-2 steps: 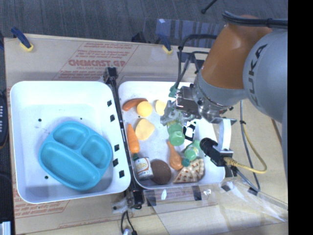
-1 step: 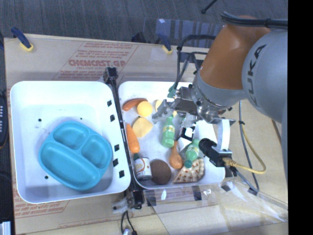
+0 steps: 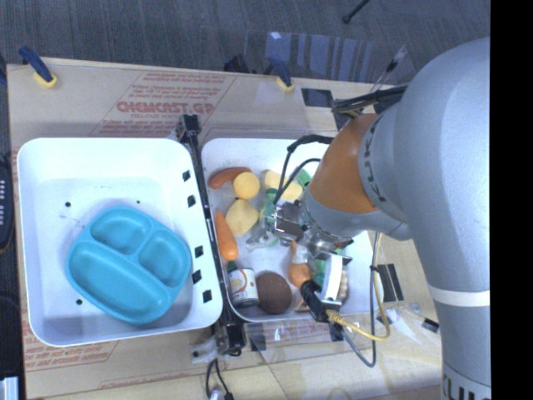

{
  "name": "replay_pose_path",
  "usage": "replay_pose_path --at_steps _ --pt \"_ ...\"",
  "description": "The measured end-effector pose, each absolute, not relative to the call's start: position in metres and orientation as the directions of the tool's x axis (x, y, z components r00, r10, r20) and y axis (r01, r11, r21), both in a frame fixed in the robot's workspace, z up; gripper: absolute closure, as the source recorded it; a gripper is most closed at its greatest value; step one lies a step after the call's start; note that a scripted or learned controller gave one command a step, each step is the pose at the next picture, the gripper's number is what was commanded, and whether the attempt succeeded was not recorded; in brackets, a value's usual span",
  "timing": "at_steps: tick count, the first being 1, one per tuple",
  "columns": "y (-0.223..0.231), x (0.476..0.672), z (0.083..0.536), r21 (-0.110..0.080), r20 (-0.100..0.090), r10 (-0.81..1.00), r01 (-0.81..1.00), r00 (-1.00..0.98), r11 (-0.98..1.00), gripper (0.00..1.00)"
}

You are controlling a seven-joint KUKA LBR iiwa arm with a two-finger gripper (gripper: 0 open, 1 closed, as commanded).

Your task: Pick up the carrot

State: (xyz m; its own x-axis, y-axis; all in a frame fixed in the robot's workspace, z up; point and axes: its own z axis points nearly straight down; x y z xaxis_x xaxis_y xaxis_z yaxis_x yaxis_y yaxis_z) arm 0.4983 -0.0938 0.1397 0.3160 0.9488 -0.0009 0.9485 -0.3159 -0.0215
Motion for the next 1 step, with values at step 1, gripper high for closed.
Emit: replay_pose_path --at_steps 1 --pt "-0.1753 0.481 0.0958 -0.002 0.012 0.897 0.897 0.441 -0.441 0.0"
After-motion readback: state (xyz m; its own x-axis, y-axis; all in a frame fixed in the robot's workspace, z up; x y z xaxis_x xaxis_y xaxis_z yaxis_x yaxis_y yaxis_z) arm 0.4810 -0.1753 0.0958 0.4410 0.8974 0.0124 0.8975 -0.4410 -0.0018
